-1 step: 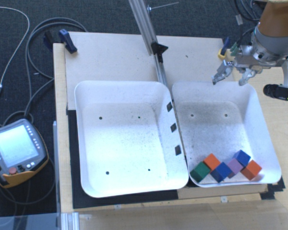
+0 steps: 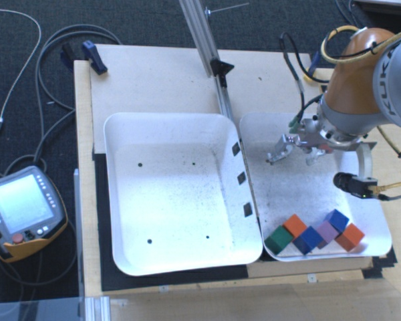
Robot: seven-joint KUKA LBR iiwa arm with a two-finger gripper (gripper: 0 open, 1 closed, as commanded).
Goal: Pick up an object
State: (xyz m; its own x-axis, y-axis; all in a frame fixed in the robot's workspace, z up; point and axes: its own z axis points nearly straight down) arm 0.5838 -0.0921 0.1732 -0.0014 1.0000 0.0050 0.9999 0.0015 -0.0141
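The blocks lie together in the near end of the right bin [image 2: 267, 199], in a loose row whose long axis goes across the bin from left to right. From the left there is a green block [image 2: 278, 239], an orange block [image 2: 295, 225], a blue block [image 2: 309, 239], a pale purple block [image 2: 327, 233], a second blue block [image 2: 337, 219] and a red-orange block [image 2: 351, 237]. They are small cubes with matte, plain coloured faces, and most are turned at an angle, with a corner toward the front rim. Neighbours touch or stand just beside each other.

The left bin [image 2: 120, 139] is a shallow white tray with rounded corners; its floor shows fine dark specks.

The gripper [image 2: 279, 154] hangs over the far half of the right bin, well apart from the blocks, its metal tip pointing left. I cannot tell how it is set, because the tip is small and blurred. Nothing is seen held in it.
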